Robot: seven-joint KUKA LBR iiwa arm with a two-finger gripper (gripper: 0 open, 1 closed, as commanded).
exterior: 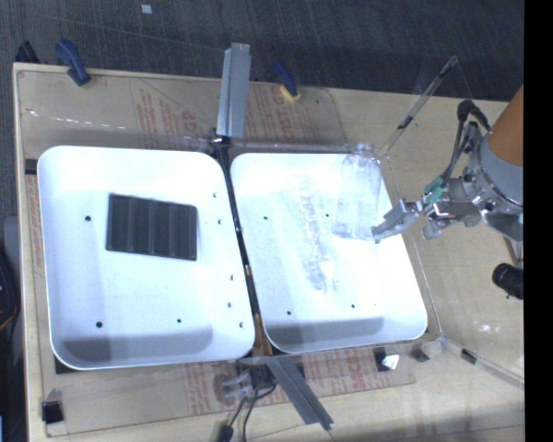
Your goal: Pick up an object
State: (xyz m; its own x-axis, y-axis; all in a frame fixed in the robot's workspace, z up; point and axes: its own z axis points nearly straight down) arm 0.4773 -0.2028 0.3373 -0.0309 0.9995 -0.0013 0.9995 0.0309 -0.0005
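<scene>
Whether the fingers are spread or pressed together you cannot tell; the gripper (387, 228) sits over the right bin's (286, 325) right side, at the lower edge of a clear plastic cup (358, 194). That cup lies near the right bin's upper right corner. Left of that bin, a dark ribbed pad (152, 226) lies in the left bin (129, 339).

The floor of the shallow white left bin (64, 247) was largely open, broken only by a dark ribbed rectangular pad (152, 226) lying flat. In the shallow white right bin (286, 320), the near half lay free, while a clear plastic cup-like object (358, 196) stood by the far right rim, just beside the grey two-finger gripper (384, 229).
</scene>
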